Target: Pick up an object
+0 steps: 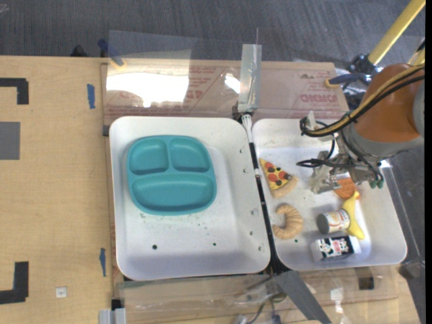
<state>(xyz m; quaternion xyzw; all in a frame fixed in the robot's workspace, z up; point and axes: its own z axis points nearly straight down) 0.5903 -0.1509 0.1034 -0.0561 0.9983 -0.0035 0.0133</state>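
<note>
My gripper (335,179) hangs low over the right bin (388,245), in its upper right part. Directly beside and below it lies a small orange toy piece (347,190), partly covered by the gripper. A pizza slice (276,175) lies to the gripper's left. A tan croissant (289,221) sits near the bin's left wall. In front of the gripper are a small grey can (333,221), a yellow banana (356,224) and a black-and-white carton (335,247). I see nothing lifted off the bin floor.
The left bin (196,258) holds a teal divided plate (171,174). A clear plastic sheet and an upright post (248,79) stand behind the bins. The arm's orange band (391,110) and its cables overhang the right bin's far right corner.
</note>
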